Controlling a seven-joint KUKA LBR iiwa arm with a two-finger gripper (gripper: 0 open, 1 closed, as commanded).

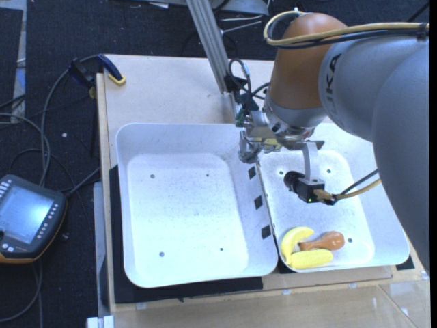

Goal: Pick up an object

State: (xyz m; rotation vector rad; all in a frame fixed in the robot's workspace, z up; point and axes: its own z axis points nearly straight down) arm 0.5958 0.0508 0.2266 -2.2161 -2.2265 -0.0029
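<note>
A yellow banana [300, 247] lies at the near edge of the right bin [355, 176]. Touching its right side is a brown-orange drumstick-shaped piece [325, 240]. My gripper [248, 149] hangs over the far left corner of the right bin, by the wall shared with the left bin, well behind both objects. Nothing shows in its grasp. The bulky wrist with the orange band [307, 60] covers the back of the right bin.
The left bin [136, 142] stands beside the right one, their walls meeting in a ridge with black marks [259, 203]. A slanted metal post [208, 33] rises behind the bins. A teach pendant [27, 217] and cables lie off the bench to the left.
</note>
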